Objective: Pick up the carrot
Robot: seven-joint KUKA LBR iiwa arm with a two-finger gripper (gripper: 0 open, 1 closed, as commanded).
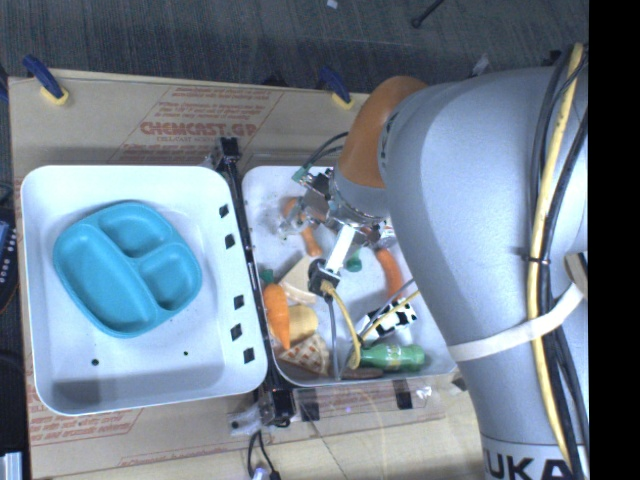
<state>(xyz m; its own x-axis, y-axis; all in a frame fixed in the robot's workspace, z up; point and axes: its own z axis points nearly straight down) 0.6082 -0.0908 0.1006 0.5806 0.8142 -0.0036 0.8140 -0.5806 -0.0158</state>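
The carrot (276,311), orange and tapered, lies along the left wall of the right bin (262,193), near its middle. My gripper (304,208) is down in the far part of that bin, up and to the right of the carrot and apart from it. A thin orange stick (311,237) lies just below the gripper. The arm hides the right part of this bin.
A blue divided plate (125,265) sits in the left bin (150,378). Around the carrot are a yellow wedge (301,321), a waffle piece (307,354), a green bottle (393,356), a black-and-white checkered item (393,316) and another orange piece (388,267).
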